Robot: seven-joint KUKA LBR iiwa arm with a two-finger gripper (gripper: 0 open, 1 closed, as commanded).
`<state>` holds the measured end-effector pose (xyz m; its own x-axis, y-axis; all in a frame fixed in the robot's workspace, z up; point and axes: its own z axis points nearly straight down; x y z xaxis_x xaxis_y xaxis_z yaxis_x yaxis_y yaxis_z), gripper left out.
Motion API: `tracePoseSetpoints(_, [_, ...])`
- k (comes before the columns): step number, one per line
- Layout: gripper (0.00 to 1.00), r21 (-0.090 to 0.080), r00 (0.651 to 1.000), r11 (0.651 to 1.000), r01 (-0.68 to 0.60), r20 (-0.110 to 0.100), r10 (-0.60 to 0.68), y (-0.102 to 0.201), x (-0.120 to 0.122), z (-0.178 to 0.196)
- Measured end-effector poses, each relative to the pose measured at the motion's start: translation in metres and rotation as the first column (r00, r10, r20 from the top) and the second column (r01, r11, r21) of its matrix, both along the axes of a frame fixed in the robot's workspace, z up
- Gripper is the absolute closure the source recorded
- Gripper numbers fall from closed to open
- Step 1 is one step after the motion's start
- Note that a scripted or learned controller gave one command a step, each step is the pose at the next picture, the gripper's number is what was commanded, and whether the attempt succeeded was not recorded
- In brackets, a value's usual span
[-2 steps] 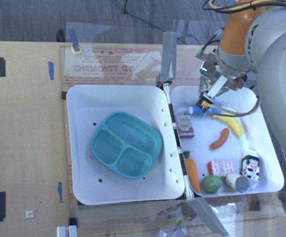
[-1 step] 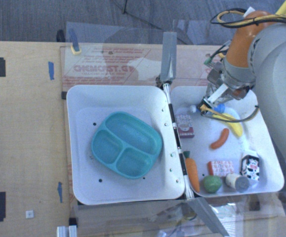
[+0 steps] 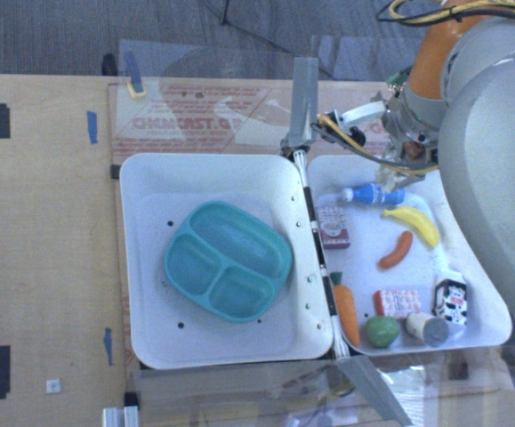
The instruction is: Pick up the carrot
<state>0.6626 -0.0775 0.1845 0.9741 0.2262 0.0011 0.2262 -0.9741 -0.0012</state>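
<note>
The carrot (image 3: 346,314) is orange with a green stub at its far end. It lies along the left wall of the right bin (image 3: 497,327), near the front corner. My gripper (image 3: 394,178) hangs over the far end of that bin, just above a blue and white bottle (image 3: 372,195). The carrot is well in front of the gripper and a little to its left, with nothing touching it.
The right bin also holds a banana (image 3: 415,224), a reddish sausage (image 3: 396,249), a small red box (image 3: 333,228), a red packet (image 3: 398,302), a green lime (image 3: 382,331), a grey can (image 3: 430,329) and a cow-print carton (image 3: 453,301). A teal divided plate (image 3: 229,260) sits in the left bin (image 3: 141,194).
</note>
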Motion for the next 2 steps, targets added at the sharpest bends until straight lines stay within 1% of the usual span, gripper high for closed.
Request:
tracePoseSetpoints(1, [1.0,0.002,1.0,1.0,0.027,0.002,-0.027,-0.029,-0.068,-0.096])
tracePoseSetpoints(2, [1.0,0.0,0.941,0.941,-0.338,0.006,0.338,-0.033,-0.13,-0.096])
